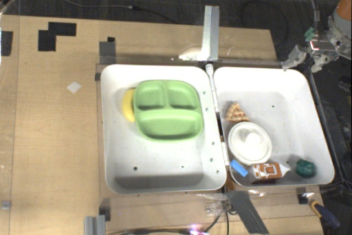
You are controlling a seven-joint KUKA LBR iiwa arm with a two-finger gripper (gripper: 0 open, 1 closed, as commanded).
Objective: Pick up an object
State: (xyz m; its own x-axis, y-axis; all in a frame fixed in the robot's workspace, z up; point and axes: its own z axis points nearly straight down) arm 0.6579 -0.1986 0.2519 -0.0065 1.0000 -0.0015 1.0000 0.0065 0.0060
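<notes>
Gripper hangs at the upper right, outside the right bin; fingers' state cannot be determined (too small, partly cropped). Right bin holds a white bowl, waffle piece, brown carton, green ball. Left bin: green divided plate over a banana.

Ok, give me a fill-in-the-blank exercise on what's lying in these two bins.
1. The green divided plate lies in the ____ bin.
2. The yellow object peeks out from under the plate's ____ edge.
3. The white bowl sits in the ____ bin.
4. The small dark green object lies in that bin's near-____ corner.

Missing words: left; left; right; right
</notes>
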